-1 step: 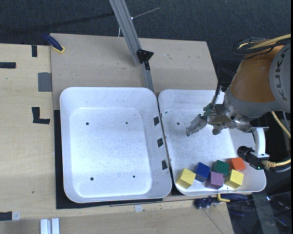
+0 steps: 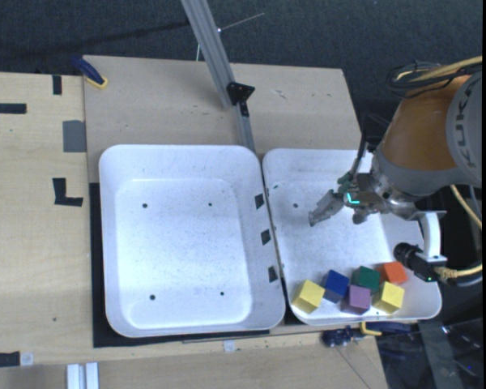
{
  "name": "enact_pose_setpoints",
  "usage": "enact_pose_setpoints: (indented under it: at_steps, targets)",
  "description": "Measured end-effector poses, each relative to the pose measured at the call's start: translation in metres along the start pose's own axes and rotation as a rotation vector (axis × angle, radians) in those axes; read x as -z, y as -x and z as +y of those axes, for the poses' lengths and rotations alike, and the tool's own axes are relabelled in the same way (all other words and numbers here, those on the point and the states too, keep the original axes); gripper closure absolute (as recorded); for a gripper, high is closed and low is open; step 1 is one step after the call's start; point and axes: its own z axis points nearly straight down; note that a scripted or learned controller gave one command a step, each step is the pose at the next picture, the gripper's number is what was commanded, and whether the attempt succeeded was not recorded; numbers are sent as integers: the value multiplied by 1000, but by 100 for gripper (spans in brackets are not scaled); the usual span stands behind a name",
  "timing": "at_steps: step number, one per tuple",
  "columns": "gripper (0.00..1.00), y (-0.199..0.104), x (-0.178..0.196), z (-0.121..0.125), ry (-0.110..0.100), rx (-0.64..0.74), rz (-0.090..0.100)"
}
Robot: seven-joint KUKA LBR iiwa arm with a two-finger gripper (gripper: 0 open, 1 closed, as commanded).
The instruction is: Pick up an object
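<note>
Several small cubes lie clustered at the near edge of the right bin (image 2: 304, 168): a yellow cube (image 2: 309, 296), a blue cube (image 2: 336, 284), a purple cube (image 2: 359, 297), a green cube (image 2: 365, 279), an orange cube (image 2: 394, 272) and a second yellow cube (image 2: 391, 297). My gripper (image 2: 337, 217) hangs over the middle of the right bin, well behind the cubes. Its fingers are spread apart, one finger (image 2: 320, 213) pointing down-left, and nothing sits between them.
The left bin (image 2: 113, 177) lies beside the right one, sharing a raised rim. A slanted metal pole (image 2: 211, 39) crosses the bench behind the bins. A small blue and yellow tool (image 2: 90, 70) lies at the far left corner, another (image 2: 347, 336) at the front edge.
</note>
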Motion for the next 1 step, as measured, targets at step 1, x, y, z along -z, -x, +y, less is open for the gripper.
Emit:
enact_pose_setpoints:
  at_steps: [1]
  targets:
    - [0, 8, -48, -3, -5, -2, -1]
